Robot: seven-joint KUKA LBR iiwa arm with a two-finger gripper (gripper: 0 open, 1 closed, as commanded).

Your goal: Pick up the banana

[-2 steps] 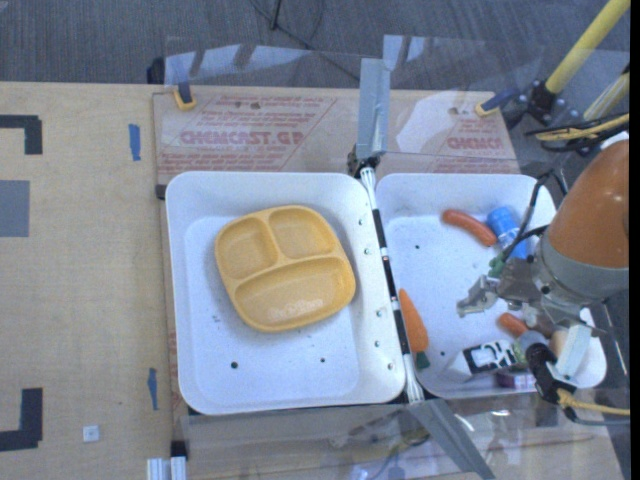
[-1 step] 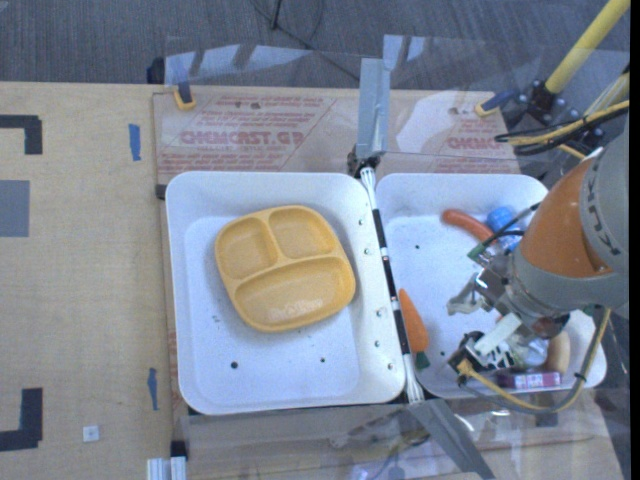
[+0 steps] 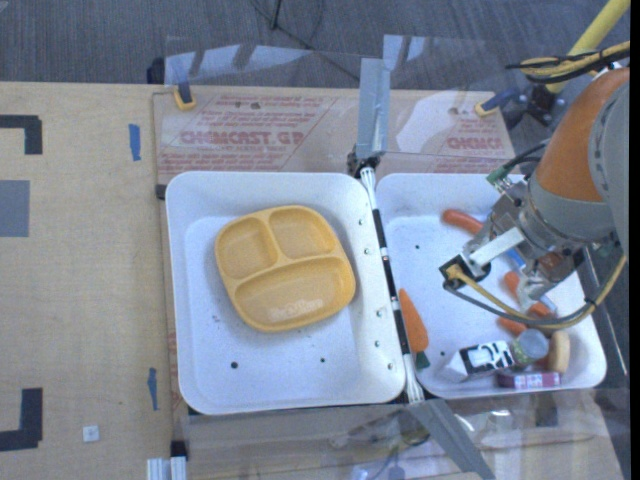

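The banana (image 3: 560, 351) lay in the near right corner of the right bin (image 3: 425, 253), crowded by other things. The gripper (image 3: 535, 268) hung over that bin's right side, and I could not tell how wide it stood. Light, soft and easily bruised, the banana probably wanted a gentle hold across its middle.

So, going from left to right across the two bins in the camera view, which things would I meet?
Yellow divided plate → orange carrot → black-and-white box → pale yellowish piece.
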